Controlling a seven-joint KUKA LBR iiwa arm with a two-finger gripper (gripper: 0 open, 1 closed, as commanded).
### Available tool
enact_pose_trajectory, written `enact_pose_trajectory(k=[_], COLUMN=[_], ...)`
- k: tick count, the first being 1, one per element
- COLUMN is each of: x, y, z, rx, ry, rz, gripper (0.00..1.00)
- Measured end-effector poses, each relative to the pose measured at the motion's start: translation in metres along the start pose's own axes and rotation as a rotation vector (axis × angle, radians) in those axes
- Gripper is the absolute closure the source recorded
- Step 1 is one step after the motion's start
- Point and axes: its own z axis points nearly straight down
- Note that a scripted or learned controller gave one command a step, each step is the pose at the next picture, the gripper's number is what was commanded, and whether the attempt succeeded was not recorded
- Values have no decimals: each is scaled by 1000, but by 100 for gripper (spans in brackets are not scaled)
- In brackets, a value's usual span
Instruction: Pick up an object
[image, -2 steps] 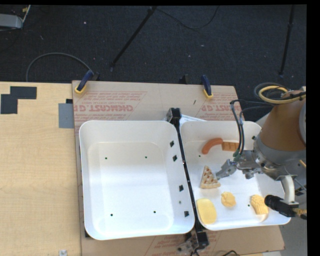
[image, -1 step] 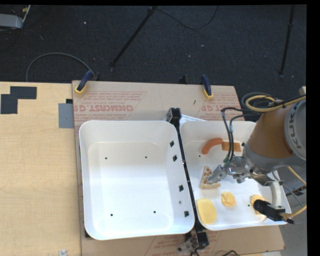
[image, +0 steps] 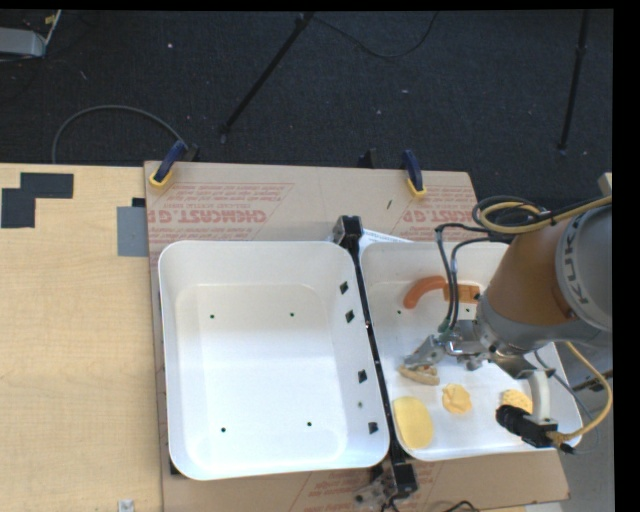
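My gripper (image: 425, 355) is low in the right bin (image: 385, 250), near its left wall. Its tip sits just above a tan, bread-like piece (image: 421, 375), touching it or nearly so. An orange curved object (image: 422, 291) lies further back in the same bin. Towards the front lie a pale yellow oval (image: 412, 421), a small yellow lump (image: 457, 399) and a yellow-orange piece (image: 515, 398), partly behind the wrist.
The left bin (image: 180, 340) stands beside the right one, and a black divider strip (image: 362, 330) runs between them. Both rest on a cardboard sheet (image: 270, 205) held by two clamps at the back. The arm's body covers the right bin's right side.
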Motion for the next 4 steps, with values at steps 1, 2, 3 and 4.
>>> enact_pose_trajectory(k=[1,2,3,4], x=[0,-10,-2,-3], y=[1,6,2,3], z=[-12,-64,-119,-168], rx=[-4,1,0,0], ry=[1,-1,0,0], rz=[0,2,0,1], gripper=[100,100,100,100])
